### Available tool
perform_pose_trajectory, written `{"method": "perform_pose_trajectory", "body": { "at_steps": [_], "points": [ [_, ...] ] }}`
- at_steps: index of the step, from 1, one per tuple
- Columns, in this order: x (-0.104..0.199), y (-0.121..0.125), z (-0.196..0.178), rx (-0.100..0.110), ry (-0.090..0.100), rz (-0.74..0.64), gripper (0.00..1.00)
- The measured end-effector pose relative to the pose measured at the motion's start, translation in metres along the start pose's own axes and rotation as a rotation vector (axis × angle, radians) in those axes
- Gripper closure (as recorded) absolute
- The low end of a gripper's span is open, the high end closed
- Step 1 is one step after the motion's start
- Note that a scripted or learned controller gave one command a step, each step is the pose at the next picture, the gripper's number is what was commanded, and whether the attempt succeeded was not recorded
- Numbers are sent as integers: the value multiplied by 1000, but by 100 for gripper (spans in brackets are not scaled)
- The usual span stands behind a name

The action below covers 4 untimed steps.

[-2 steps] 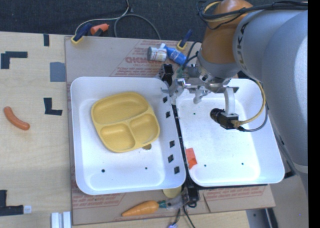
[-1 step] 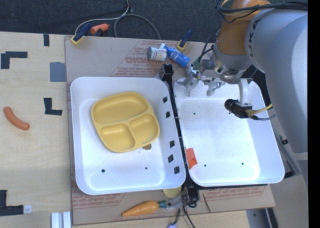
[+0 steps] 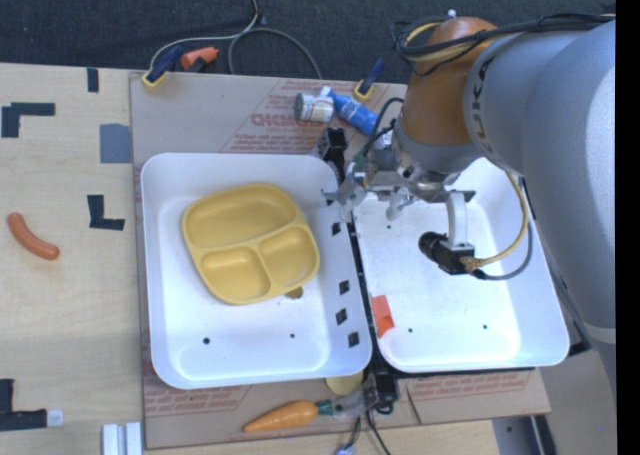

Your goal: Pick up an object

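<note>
A yellow three-compartment plate (image 3: 250, 241) lies in the left bin (image 3: 175, 343), slightly tilted, with a small brown bit (image 3: 292, 292) peeking out from under its lower edge. My gripper (image 3: 370, 195) hangs low over the upper end of the divide between the two bins, to the right of the plate and apart from it. Its fingers look spread open, one (image 3: 341, 193) over the divide and the other (image 3: 399, 205) over the right bin (image 3: 470, 333). Nothing shows between them.
A black plug on a cable (image 3: 447, 251) dangles from the arm over the right bin. An orange tag (image 3: 382, 315) sits on the divide. Outside the bins are a carrot (image 3: 283, 415), a sausage (image 3: 33, 236), a blue-white tube (image 3: 335, 106) and a clamp (image 3: 180, 61).
</note>
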State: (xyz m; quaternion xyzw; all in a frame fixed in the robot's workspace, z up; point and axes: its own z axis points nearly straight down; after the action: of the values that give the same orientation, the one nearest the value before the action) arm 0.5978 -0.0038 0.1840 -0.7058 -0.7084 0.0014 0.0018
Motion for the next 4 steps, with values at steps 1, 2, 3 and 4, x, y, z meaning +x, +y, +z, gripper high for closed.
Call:
{"method": "perform_pose_trajectory", "body": {
  "at_steps": [1,2,3,4],
  "points": [
    [-75,7,0,-3,-4,9,0],
    [-91,35,99,-1,-3,3,0],
    [-100,72,98,-7,-1,1,0],
    [-99,72,87,-8,-3,-1,100]
  ]
}}
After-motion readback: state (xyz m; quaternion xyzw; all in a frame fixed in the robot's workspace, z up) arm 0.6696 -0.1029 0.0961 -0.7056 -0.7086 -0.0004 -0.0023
